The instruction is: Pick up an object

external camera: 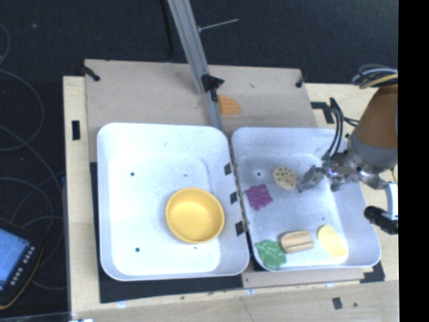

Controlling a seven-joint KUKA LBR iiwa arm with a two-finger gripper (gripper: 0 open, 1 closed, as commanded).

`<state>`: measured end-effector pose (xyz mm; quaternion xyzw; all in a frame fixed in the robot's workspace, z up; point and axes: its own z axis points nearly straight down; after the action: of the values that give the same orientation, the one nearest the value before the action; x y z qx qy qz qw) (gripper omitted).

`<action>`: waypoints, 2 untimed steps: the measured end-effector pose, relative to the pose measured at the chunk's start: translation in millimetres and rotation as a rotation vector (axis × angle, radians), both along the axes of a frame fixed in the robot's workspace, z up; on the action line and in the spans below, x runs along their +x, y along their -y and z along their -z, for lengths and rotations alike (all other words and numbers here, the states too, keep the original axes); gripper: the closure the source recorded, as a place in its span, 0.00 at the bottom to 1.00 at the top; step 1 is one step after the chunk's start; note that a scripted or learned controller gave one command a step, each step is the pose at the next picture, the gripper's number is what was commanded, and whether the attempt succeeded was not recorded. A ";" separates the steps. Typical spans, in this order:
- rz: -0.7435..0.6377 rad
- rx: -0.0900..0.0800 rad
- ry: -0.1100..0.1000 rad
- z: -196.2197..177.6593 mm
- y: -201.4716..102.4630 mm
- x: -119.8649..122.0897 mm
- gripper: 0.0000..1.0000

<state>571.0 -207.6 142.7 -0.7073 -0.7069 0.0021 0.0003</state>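
Since the gripper (pixel 310 178) hangs low in the right bin (pixel 348 210) just at three o'clock of the cookie (pixel 284 176), that piece looks its likely target, though its grip state cannot be told; nothing shows held.

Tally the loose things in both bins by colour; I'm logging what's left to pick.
Yellow: 2, a bowl in the left bin and a yellow piece in the right bin
Tan: 2, a cookie and a roll
Purple: 1, a purple piece
Green: 1, a green piece
Total: 6
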 end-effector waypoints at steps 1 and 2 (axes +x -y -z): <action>0.001 -0.001 0.003 43.0 1.8 0.0 0.00; 0.004 -0.001 0.009 30.1 2.1 1.4 1.00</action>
<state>572.4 -209.7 112.6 -0.7085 -0.7057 -0.0009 -0.0031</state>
